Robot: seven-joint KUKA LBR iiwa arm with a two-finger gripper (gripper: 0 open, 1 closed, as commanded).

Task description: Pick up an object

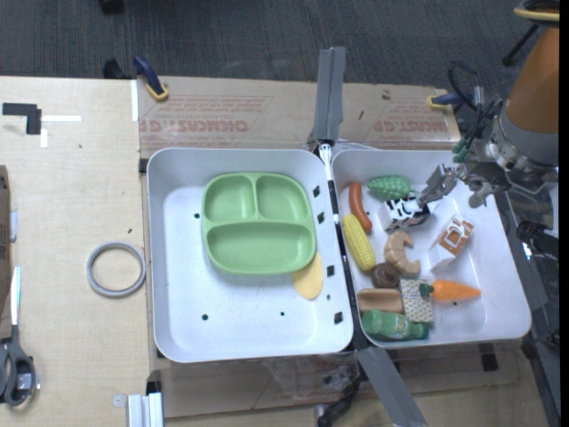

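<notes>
The right bin [498,318] holds several toy foods: a red sausage [356,201], a corn cob [358,241], a green leafy piece [389,186], a black-and-white cow [407,210], a croissant [404,252], an orange-and-white box [455,237] and a carrot [453,292]. My gripper [458,189] hangs over the bin's far right part, just right of the cow and above the orange-and-white box. Its two fingers stand apart with nothing between them.
The left bin [178,327] holds a green divided plate [260,223] with a yellow piece [308,280] at its near right corner. A brown lump [385,275], a patterned block [416,301] and a green item [396,326] crowd the right bin's near side. A tape ring [116,268] lies on the bench at left.
</notes>
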